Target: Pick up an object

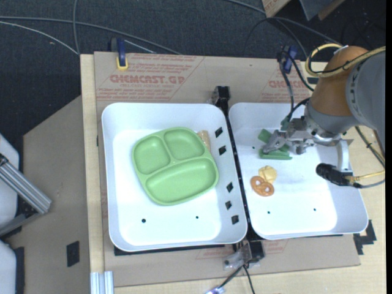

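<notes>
Gripper (274, 144) sits low in the right shallow white plastic bin (343, 222), right over the flat green plastic piece (272, 154); can't tell from here whether it's gripping anything. Risk: that piece is thin and flat, so the grab likely slips off. The brown pretzel-shaped toy (263, 187) beside the yellow piece (268, 174) lies near, could get bumped.

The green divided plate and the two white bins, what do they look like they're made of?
The green divided plate looks like moulded plastic with a matte finish: one even colour, soft rounded ridges between its three sections. The white bins look like thin formed plastic, smooth and slightly glossy, with rounded corners and rolled rims, though coated metal can't be excluded.
</notes>
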Motion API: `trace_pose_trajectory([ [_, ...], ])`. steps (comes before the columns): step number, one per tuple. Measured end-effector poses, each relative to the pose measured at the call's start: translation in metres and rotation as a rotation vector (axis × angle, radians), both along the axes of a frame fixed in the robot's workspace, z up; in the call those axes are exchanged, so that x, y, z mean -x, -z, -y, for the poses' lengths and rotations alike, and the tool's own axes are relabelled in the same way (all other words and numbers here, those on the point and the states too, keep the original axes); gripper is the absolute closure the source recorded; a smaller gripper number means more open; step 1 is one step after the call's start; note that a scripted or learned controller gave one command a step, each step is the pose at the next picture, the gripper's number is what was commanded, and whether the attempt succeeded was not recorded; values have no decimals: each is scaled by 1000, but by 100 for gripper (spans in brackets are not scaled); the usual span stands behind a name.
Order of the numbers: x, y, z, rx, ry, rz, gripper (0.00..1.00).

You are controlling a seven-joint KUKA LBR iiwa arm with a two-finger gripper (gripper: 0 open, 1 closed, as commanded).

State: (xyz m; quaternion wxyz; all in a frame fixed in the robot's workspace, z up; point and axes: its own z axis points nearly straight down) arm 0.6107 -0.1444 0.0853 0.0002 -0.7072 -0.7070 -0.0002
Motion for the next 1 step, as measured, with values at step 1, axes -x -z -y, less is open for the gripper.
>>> trace_pose_trajectory([
  [1, -1, -13, 0, 0, -1, 5, 100],
])
